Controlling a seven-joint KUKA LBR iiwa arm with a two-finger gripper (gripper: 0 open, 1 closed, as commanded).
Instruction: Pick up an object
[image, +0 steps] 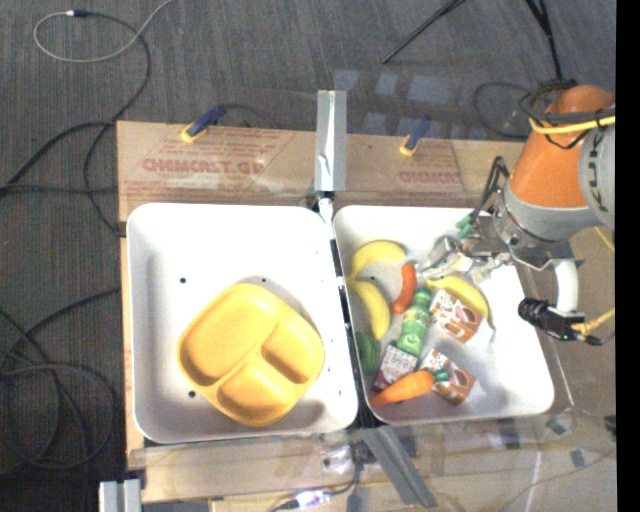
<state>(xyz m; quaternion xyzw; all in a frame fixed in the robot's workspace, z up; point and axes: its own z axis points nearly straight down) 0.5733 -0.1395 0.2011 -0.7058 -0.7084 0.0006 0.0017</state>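
My gripper (458, 266) hangs over the upper middle of the right bin (520, 385), open, with nothing between its fingers. Just below it lie a yellow lemon-like fruit (463, 292) and a small juice carton (460, 318). To its left are two bananas (372, 262), one behind the other, and a red chili (404, 285). A green bottle (408, 335), a carrot (404, 388) and a second carton (451, 378) lie toward the bin's front.
The left bin (160, 250) holds a yellow divided tray (252, 352). A metal divider (326, 140) stands behind the seam between the bins. The arm's orange band (560, 160) and a black cable fitting (545, 315) overhang the right bin's right side.
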